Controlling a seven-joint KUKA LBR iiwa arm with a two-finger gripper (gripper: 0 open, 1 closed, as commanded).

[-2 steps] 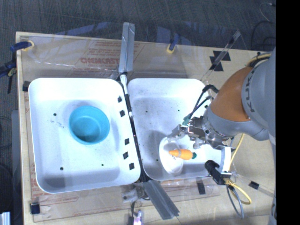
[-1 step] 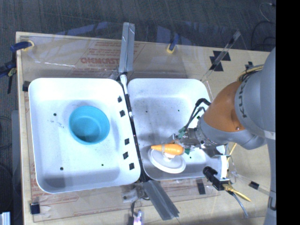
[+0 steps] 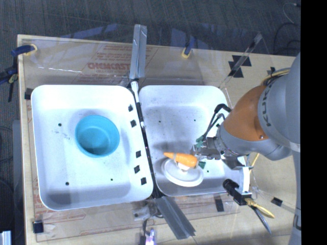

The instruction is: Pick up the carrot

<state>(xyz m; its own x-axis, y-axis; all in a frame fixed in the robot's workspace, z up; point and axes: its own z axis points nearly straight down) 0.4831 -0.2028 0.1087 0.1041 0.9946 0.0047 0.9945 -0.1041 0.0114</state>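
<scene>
We see the gripper [image 3: 200, 153] low in the right bin [image 3: 173, 98], at the thick end of the carrot [image 3: 182, 160]; its fingers are too small and too hidden under the wrist for us to tell whether they are spread or closed, and we cannot tell whether they touch the carrot or merely sit just beside it; the grey arm [image 3: 273, 119], with its orange band [image 3: 245, 119], comes in over the bin's right edge.

The carrot lies across a small white plate [image 3: 183, 176], its thin tip pointing toward the divider between the bins; the plate rests on the floor of the right bin, close to the bin's near edge and roughly midway along it; the rest of that bin's floor shows a few dark specks.

In the left bin [image 3: 51, 162] we find a blue bowl [image 3: 97, 135], upright, near the middle of the floor and well apart from every wall; both bins sit side by side on the bench [image 3: 61, 52], their inner rims touching along a line of black clips.
</scene>
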